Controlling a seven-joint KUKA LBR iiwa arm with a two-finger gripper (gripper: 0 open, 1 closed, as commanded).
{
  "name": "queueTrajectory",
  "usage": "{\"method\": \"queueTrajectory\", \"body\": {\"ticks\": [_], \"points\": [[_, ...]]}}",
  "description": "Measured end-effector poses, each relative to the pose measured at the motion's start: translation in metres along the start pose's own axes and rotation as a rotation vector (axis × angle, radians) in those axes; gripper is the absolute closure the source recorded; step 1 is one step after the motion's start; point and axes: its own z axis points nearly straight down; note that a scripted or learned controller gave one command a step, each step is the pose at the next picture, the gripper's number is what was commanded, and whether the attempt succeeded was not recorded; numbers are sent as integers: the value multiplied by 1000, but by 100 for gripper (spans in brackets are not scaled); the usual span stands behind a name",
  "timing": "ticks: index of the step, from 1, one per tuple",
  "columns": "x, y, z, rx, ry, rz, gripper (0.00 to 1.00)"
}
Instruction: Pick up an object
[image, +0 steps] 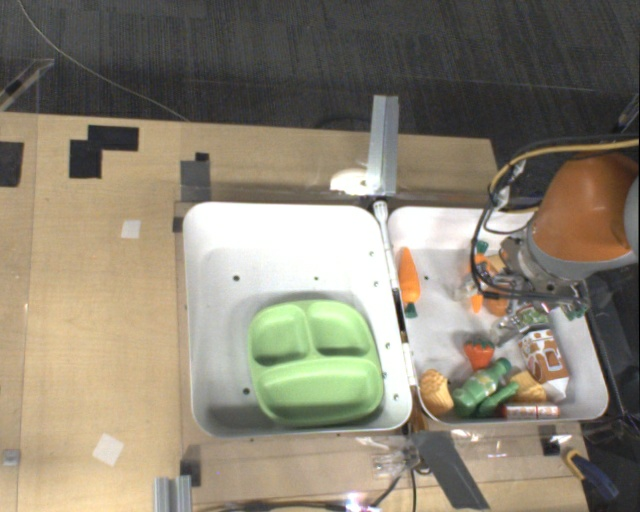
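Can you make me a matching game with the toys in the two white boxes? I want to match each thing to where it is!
Things:
1. green tray
2. toy carrot
3. red toy
4. robot's claw

Places:
A. lying along the left wall of the right box
B. in the left box, all by itself
C. above the right box, near its right side
D. in the middle of the right box, just above the green toys

Right pairs: 1-B, 2-A, 3-D, 4-C
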Motion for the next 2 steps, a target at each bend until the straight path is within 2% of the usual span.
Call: {"method": "queueTrajectory", "body": {"ticks": [1,2], "points": [[-48,47,0,3,-1,-31,0],[-13,66,-2,1,-3,41,0]]}}
